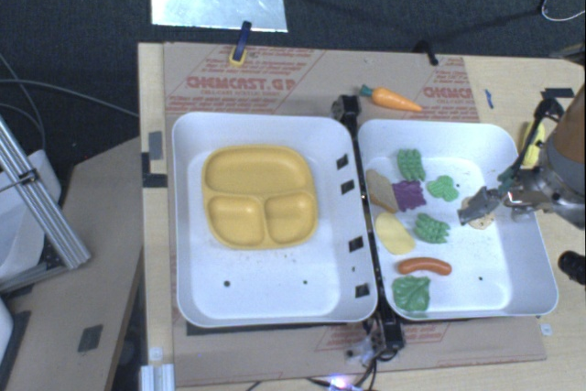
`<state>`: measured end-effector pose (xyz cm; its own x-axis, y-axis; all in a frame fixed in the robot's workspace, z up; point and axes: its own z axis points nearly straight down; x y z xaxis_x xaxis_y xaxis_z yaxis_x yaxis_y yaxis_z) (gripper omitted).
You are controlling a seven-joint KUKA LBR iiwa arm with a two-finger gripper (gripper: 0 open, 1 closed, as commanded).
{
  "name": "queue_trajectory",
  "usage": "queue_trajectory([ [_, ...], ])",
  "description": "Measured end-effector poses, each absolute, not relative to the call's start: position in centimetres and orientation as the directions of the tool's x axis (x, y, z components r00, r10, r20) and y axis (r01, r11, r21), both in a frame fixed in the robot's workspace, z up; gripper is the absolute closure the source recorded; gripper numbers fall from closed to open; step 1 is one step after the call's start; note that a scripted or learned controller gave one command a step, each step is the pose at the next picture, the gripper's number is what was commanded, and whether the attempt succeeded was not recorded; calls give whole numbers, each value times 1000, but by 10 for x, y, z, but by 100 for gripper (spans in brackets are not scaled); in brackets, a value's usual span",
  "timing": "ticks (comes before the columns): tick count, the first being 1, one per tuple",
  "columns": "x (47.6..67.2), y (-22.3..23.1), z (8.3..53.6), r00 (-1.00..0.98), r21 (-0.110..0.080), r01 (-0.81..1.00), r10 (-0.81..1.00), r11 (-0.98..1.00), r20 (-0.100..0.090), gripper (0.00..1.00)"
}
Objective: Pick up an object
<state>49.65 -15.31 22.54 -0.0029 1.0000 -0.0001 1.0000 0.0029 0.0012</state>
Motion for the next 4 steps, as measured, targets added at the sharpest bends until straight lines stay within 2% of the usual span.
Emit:
queue_trajectory([
  [1, 522, -109, 133, -9, -5, 1000, 1000, 9, 3, 0],
  [2, 523, -113, 148, -3, 3, 1000, 1000, 3, 0, 100],
  [3, 523, -113, 148, -2, 3, 1000, 1000, 2, 0, 0],
  [4, 549, -98, 86, -5, 8, 1000, 1000, 5, -5, 0],
])
